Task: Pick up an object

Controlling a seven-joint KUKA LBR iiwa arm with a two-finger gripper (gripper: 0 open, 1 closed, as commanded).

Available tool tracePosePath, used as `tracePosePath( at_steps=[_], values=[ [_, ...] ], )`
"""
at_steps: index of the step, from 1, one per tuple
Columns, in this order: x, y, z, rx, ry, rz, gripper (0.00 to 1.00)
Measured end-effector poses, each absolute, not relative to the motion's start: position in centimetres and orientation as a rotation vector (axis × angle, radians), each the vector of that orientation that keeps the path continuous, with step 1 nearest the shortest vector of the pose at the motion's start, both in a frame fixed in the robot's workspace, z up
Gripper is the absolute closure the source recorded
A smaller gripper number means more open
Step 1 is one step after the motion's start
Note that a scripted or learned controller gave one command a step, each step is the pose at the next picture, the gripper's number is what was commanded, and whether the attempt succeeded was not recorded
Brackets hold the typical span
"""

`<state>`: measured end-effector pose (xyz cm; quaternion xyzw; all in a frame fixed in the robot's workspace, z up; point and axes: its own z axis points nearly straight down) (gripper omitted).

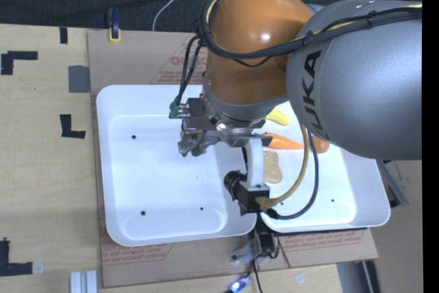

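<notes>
- The claw [195,139] hangs low over the left shallow white bin [116,168], probably seeking a grasp; whether it is clenched cannot be told.
- An orange tapered piece [287,143] lies in the right shallow white bin [357,209].

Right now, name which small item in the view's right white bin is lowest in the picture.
The tan flat oblong piece; the thin orange carrot-shaped piece and the yellow piece both sit higher up.
</notes>
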<state>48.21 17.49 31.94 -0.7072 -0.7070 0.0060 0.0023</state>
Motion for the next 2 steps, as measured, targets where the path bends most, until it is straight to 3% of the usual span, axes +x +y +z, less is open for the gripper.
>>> tracePosePath(
  at_steps=[1, 2],
  values=[
    [51.28, 23.67, 34.08, -2.214, -2.228, -0.002, 1.00],
    [51.18, 23.41, 34.98, -2.214, -2.226, 0.005, 1.00]
  ],
)
